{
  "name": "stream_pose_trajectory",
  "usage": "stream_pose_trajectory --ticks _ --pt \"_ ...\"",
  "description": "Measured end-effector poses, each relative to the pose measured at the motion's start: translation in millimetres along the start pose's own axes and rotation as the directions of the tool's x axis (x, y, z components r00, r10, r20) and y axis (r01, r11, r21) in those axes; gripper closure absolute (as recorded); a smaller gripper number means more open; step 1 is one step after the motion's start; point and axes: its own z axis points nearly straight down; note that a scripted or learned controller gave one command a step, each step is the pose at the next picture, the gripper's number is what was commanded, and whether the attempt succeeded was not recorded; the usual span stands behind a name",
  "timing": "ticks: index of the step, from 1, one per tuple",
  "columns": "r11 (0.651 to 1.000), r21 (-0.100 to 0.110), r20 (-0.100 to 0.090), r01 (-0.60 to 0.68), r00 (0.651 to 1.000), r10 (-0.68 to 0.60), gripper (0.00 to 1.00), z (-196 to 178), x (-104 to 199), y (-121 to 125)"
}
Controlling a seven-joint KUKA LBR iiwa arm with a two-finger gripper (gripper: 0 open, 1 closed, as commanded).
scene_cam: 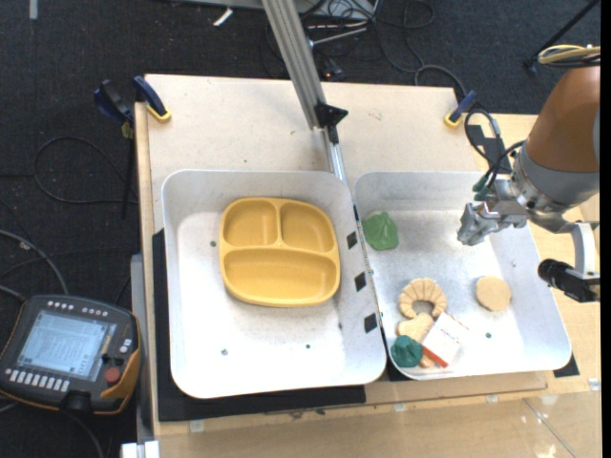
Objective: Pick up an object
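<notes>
The right bin (pixel 535 256) holds several small objects: a green lump (pixel 380 230) at its left, a tan ring-shaped piece (pixel 422 297), a round tan biscuit (pixel 494 293), a white and red packet (pixel 443 341) and a dark green piece (pixel 408 352) at the front. My gripper (pixel 471 229) hangs over the bin's upper right part, above bare bin floor, to the right of the green lump and up from the biscuit. Nothing shows between its fingers.
A yellow divided plate (pixel 280 252) lies in the left bin (pixel 191 351). A metal pole (pixel 296 51) slants down to the seam between the bins. Clamps (pixel 153 100) grip the bench's back corners. A teach pendant (pixel 62 351) lies off the bench at lower left.
</notes>
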Motion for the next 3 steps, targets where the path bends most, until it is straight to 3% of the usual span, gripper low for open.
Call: stream_pose_trajectory --ticks 1,3 --pt "1.0 -0.001 0.001 -0.001 1.0 0.001 1.0 -59 -3 -7" --pt "1.0 0.009 -0.004 0.005 1.0 -0.005 1.0 -49 116 -27"
